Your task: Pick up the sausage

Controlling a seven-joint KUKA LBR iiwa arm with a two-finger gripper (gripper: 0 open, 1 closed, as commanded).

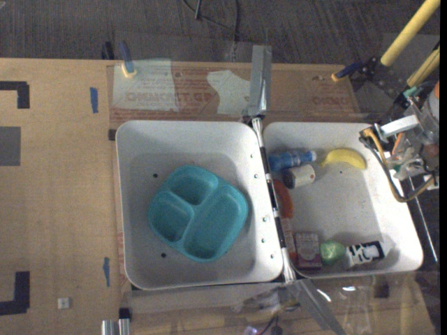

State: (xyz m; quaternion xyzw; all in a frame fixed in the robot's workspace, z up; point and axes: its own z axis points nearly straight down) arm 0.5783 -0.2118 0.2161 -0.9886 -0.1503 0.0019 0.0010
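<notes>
- Sausage (283,199) lies against right bin's (398,218) left wall, below blue bottle (291,160).
- Gripper (408,160) at bin's right rim, well apart; finger state: cannot tell.

**Sausage lies against the right bin's left wall**

The sausage (283,199), reddish, rests along the left wall of the right bin (398,218), just below a small can (299,176) and a blue bottle (291,160). A banana (345,158) lies nearby. The gripper (412,160) sits over the right rim. A teal divided plate (198,212) sits in the left bin (140,145).

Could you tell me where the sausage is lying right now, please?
In the camera view, the sausage lies in the right bin, along its left wall, just below the small can and blue bottle.
</notes>
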